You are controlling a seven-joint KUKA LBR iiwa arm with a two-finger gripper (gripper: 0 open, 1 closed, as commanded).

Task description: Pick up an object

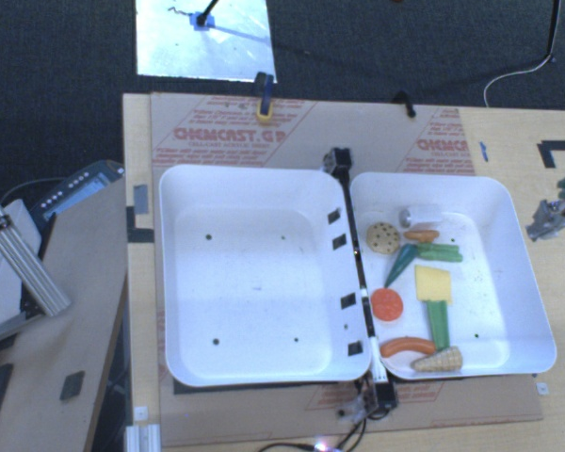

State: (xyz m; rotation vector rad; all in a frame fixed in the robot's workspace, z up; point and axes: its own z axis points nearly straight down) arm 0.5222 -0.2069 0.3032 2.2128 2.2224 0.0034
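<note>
Robot lab: bench (pixel 508 135) bearing two white bins (pixel 254 281).

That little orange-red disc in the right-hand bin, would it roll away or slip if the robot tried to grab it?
The orange-red disc lies flat in the right bin, so it probably won't roll. Being low and round, it may slip from fingers closing on its edge. It looks like toy food, likely light and stiff.

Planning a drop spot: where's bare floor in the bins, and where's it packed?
Left bin: its floor shows bare from wall to wall. Right bin: bare strip along the right wall, past the yellow block. Packed at its left-centre, from the cookie to the sausage.
</note>
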